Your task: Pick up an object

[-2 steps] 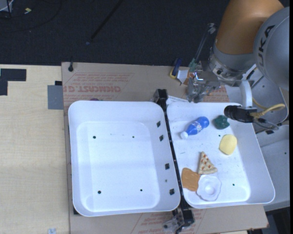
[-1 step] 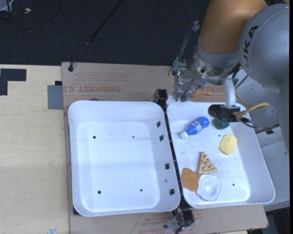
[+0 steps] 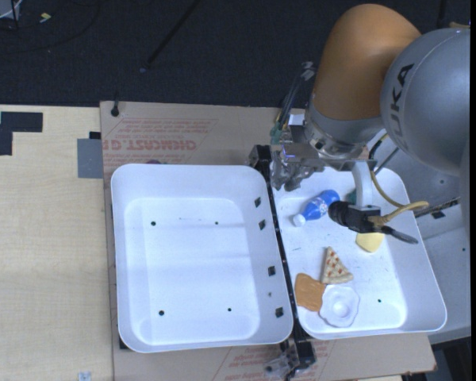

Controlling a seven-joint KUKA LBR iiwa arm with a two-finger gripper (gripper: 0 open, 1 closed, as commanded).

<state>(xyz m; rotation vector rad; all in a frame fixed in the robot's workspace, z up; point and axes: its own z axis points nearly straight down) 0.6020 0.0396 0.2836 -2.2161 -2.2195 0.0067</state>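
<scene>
My gripper (image 3: pixel 289 178) hangs over the far left corner of the right bin (image 3: pixel 416 308), close to the wall between the two bins. Just to its right lies a small blue bottle with a white cap (image 3: pixel 317 207), apart from the gripper. Nearer the front lie a toy pizza slice (image 3: pixel 334 267), a flat orange-brown round piece (image 3: pixel 309 292) and a white fried egg (image 3: pixel 339 305). A pale yellow piece (image 3: pixel 370 242) rests toward the right side of the bin. Nothing shows between the gripper's tips.
The left bin (image 3: pixel 127 236) sits beside the right one on a cardboard sheet (image 3: pixel 182 133). The big grey and orange arm (image 3: pixel 365 70) covers the far right part of the right bin. Black clips line the shared bin wall (image 3: pixel 271 270).
</scene>
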